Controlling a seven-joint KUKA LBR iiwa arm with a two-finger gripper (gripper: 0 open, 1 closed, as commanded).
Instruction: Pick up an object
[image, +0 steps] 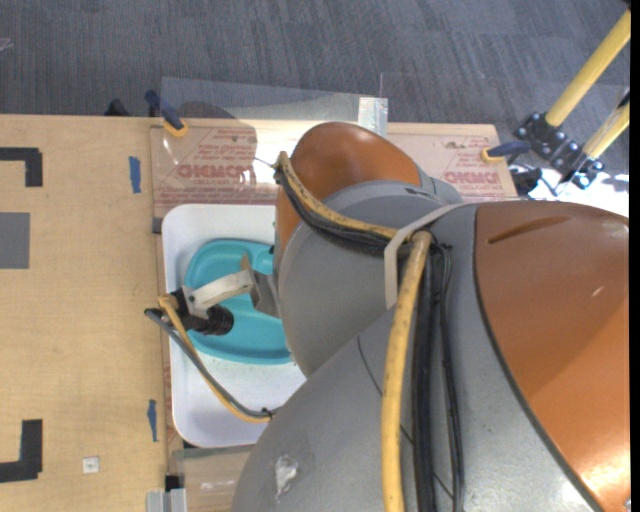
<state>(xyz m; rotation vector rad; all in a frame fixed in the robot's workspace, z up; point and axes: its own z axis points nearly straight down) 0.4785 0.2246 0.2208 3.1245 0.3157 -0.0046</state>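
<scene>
Hand (262, 292), low in the white bin (200, 412) on the desk (80, 300), sits under the grey arm (350, 300); how far it is open, and whether it grips anything, cannot be told. Teal plastic dish (250, 340) lies toward the bin's far end, right by the hand and partly hidden. Judged light, rigid and smooth, hence slippery; its thin raised rim looks the surest place to pinch.

One white bin (205, 415) is in sight, and one teal dish (245, 342) lies in it. The arm (400, 330) covers whatever else it may hold. Two yellow rods (598, 60) stand beyond the bench.
</scene>
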